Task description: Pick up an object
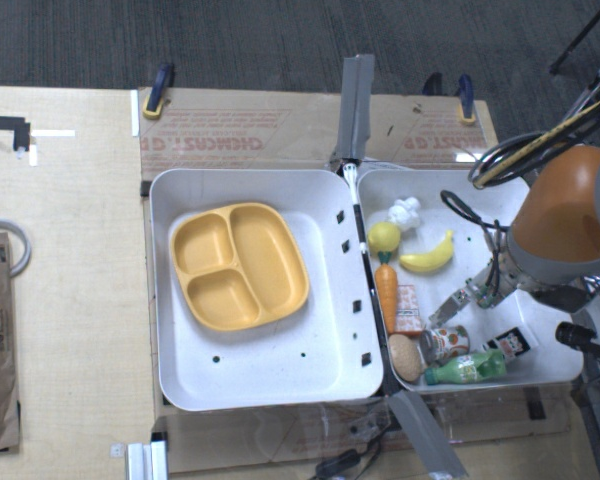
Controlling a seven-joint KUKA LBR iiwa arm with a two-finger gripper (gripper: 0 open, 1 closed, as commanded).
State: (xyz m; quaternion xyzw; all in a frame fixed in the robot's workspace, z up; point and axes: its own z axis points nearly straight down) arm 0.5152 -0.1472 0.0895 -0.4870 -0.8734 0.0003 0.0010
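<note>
from my remote view the arm (560,213) reaches into the right bin (500,183) with its gripper (450,313) low over the clutter, just above a small can (445,343); i cannot tell how it is set or whether it has hold of anything. the left bin (180,368) holds a yellow divided plate (240,266). in the right bin i see a carrot (385,293) along the left wall, a banana (427,256), a green bottle (465,369) lying beside the can, and a lemon (384,237).
</note>
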